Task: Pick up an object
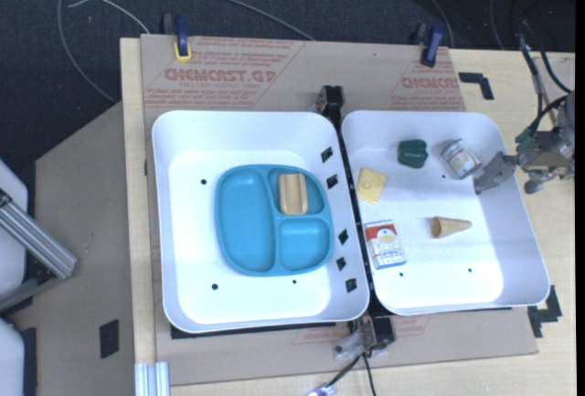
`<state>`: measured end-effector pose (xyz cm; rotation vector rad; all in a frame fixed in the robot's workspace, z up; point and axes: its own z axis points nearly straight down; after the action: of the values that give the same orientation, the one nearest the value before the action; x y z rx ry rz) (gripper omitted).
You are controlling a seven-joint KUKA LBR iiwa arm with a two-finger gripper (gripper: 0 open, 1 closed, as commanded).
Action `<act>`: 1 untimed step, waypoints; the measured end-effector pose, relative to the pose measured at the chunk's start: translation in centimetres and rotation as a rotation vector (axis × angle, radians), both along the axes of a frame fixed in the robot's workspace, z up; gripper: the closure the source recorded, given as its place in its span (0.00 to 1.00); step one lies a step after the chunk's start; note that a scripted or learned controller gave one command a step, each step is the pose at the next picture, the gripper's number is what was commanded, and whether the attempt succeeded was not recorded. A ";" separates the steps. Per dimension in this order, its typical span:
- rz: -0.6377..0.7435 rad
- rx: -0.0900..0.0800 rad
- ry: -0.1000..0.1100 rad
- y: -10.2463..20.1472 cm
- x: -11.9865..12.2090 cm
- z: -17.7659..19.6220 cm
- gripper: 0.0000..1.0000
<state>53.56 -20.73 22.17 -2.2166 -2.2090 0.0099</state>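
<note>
We see the gripper (501, 173) at the far right rim of the right bin (521, 280), reaching in from the right edge. It carries nothing that we can see; whether it is open or closed we cannot tell at this size and blur.

No target is named, so we judge the closest item the likely pick. That is the small silver can (459, 158), just beside the gripper on its left and slightly up-frame, lying tilted on the bin floor, long axis running diagonally from upper left to lower right. It is near the gripper but not touching it.

Other candidates, all further left of the gripper:
- green block (412, 153), beyond the can, about level with it.
- tan cone (450, 226), down-frame and left, long axis roughly horizontal, tip pointing right toward the gripper side.
- yellow wedge (371, 185), well apart, near the divider.
- red-and-white box (386, 244), well apart, lower left.

Left bin (183, 294) holds a blue divided tray (247, 230) with a tan block (292, 193) in its upper right compartment, farthest from the gripper.

We judge the pick as not yet started: a short move left and a descent are still needed.
</note>
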 end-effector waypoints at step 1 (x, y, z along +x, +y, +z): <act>0.004 -0.003 -0.013 0.1 0.3 0.6 0.00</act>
<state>53.86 -20.67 22.82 -2.2203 -2.2211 -0.0003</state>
